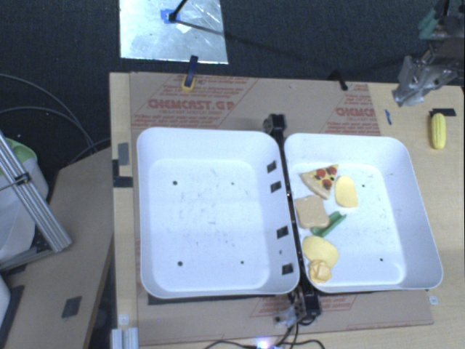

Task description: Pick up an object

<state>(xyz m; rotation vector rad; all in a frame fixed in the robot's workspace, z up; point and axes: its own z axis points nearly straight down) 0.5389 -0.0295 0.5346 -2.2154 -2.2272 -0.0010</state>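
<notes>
Toy food pieces clustered in the right bin, gripper off at the bench's far right corner

Two shallow white bins sit side by side on the bench: the left bin (207, 213) and the right bin (407, 217). All the pickable things lie in the right one, bunched along its left half near the divider. Five pieces can be counted there. Lowest is a lumpy yellow piece (320, 257), close to the bin's near left corner. Above it lies a tan bread slice (312, 211), with a thin green piece (333, 223) touching its lower right edge. Above those, a pizza wedge (320, 179) with red dots lies beside a pale yellow oval chip (346, 192), the two nearly touching.

One small yellow corn cob (438, 130) lies outside the bins, on the bench by the right bin's far right corner.

The gripper (413, 86) hangs over the bench's far right corner, outside the bins and well apart from the cluster, which lies down and to the left of it. Nothing is seen between its fingers; whether they are spread or closed cannot be told.
</notes>
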